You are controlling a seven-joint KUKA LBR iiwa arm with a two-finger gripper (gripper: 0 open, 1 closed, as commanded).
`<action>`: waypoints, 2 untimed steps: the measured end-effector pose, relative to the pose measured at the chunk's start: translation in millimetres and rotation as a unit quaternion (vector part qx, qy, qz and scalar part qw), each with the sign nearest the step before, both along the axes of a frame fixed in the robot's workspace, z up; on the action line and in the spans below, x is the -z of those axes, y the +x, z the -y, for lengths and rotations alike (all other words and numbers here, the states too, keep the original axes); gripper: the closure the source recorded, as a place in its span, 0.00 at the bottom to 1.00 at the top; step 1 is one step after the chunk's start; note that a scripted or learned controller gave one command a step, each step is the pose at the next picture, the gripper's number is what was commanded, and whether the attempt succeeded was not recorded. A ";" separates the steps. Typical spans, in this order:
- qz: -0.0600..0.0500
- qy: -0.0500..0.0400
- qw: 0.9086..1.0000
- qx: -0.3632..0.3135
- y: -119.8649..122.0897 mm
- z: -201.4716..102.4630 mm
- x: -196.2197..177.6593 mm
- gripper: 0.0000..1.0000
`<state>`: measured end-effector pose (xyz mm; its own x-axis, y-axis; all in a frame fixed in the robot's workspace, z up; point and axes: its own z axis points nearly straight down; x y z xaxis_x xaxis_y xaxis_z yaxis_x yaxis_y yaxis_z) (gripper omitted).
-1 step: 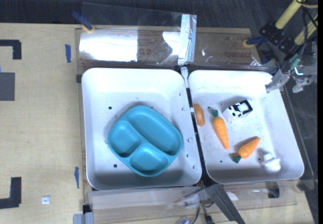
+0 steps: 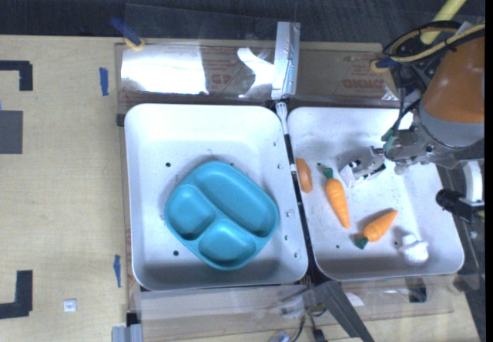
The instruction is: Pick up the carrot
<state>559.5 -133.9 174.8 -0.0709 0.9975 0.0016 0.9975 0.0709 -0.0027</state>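
Note:
Two carrots lie in the right bin [image 2: 439,259]. One carrot [image 2: 337,199] lies lengthwise near the bin's middle, green top pointing up and left. A shorter carrot [image 2: 377,226] lies lower right of it, its green end toward the lower left. A small orange piece [image 2: 304,176] rests against the bin's left wall. My gripper [image 2: 360,169] hangs over the bin's upper middle, just up and right of the long carrot, with nothing visibly between its fingers. The arm with its orange band [image 2: 454,94] comes in from the right.
The left bin [image 2: 146,140] holds a blue divided plate [image 2: 222,213]. A small white object [image 2: 414,248] sits in the right bin's lower right corner. A metal divider [image 2: 286,59] and clear sheet stand behind the bins. Cables loop above the arm.

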 end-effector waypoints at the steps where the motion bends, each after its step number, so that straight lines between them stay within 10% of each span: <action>1: 0.003 -0.001 1.000 0.018 -10.2 -28.3 78.5 0.00; 2: 0.004 -0.001 1.000 0.019 55.6 -33.7 87.9 0.00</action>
